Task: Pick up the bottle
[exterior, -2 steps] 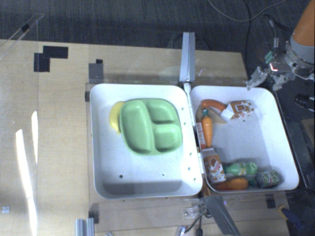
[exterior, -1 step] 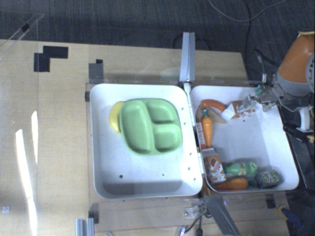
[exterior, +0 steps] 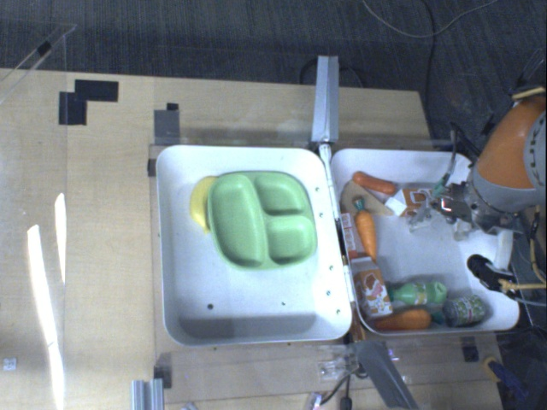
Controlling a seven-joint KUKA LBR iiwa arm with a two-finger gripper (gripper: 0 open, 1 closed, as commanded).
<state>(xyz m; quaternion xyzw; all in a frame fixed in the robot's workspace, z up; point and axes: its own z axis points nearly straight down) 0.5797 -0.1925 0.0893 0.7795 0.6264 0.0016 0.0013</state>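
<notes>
Bench: pale wooden top (exterior: 102, 254), carrying two shallow white bins side by side, with a grey metal bar (exterior: 325, 101) rising above the seam between them.
Left white bin (exterior: 179, 306): just beside the right bin, sharing the middle seam.
Right white bin (exterior: 402, 254): the landmark for the rest; it holds the clutter.
Arm: grey with an orange band (exterior: 513, 148), over the right bin's upper right corner.
Green divided plastic tray (exterior: 261, 218): in the left bin, well apart from the right bin's contents; a yellow object (exterior: 199, 203) peeks from under its left edge.
Gripper (exterior: 440, 205): over the right bin's upper right area, near a small white and orange packet (exterior: 410, 200); I cannot tell how its fingers stand, and nothing is seen held.
Green plastic bottle (exterior: 419, 295): lying on its side in the right bin's lower part, just above an orange carrot-shaped toy (exterior: 403, 319).
Second orange carrot toy (exterior: 367, 234): right bin's left side.
Orange-red sausage-shaped toy (exterior: 374, 183): right bin's upper edge.
Dark green mottled round object (exterior: 466, 311): right bin's lower right corner.
</notes>
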